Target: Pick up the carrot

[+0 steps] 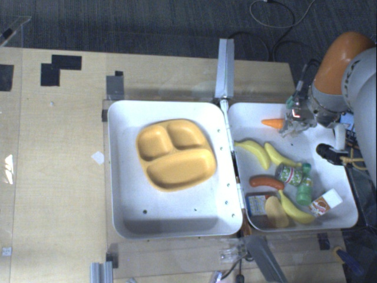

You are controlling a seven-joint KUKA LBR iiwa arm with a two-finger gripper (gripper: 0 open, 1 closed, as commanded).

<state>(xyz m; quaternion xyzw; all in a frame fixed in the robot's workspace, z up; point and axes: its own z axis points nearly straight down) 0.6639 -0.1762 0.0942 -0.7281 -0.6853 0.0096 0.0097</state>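
Hovering claw [293, 124] | grip unclear | beside tapered orange carrot [272, 123] | smooth white bin [247, 114]

Bare floor left of carrot [272, 122] — bananas [254, 151] below

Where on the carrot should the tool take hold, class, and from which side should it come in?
Grip the carrot across its thicker right half, coming down from above. It lies flat on the floor of the right bin, pointed tip to the left, so the narrow tip would probably slip. Its long sides look free, with the bananas lying apart below. The tool sits at the carrot's thick end.
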